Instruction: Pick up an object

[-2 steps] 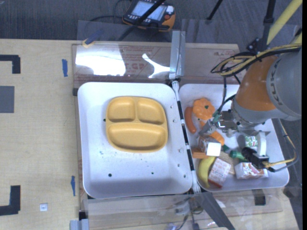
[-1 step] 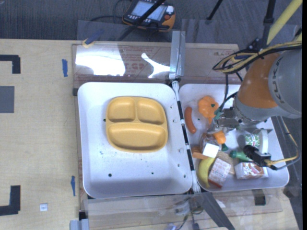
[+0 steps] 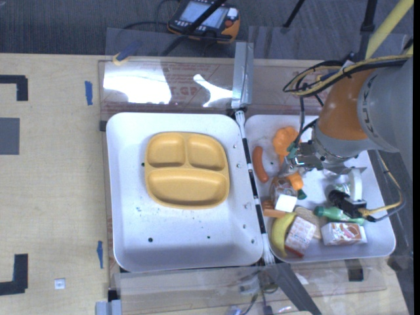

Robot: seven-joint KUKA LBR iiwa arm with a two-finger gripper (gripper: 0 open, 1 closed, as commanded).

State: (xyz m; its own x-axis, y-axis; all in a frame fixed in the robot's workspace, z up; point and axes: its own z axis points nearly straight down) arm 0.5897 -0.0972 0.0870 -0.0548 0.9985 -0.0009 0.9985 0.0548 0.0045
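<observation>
My gripper (image 3: 294,162) hangs low over the upper left part of the right bin (image 3: 386,240), below the arm's orange band (image 3: 344,113). It is just beside an orange rounded toy (image 3: 285,138) and above a small orange carrot piece (image 3: 297,180). A red sausage (image 3: 260,163) lies along the bin's left wall. Nearer the front lie a white block (image 3: 286,203), a yellow banana-like piece (image 3: 280,232), two small red-and-white cartons (image 3: 301,235) (image 3: 343,233) and a green-handled tool (image 3: 335,212). The gripper's body hides what is right under it.
The left bin (image 3: 125,231) holds a yellow divided tray (image 3: 187,169). A white curved piece (image 3: 356,185) lies at the right bin's right side. Cables loop above the arm's wrist. A control pendant (image 3: 203,18) lies on the floor behind the bench.
</observation>
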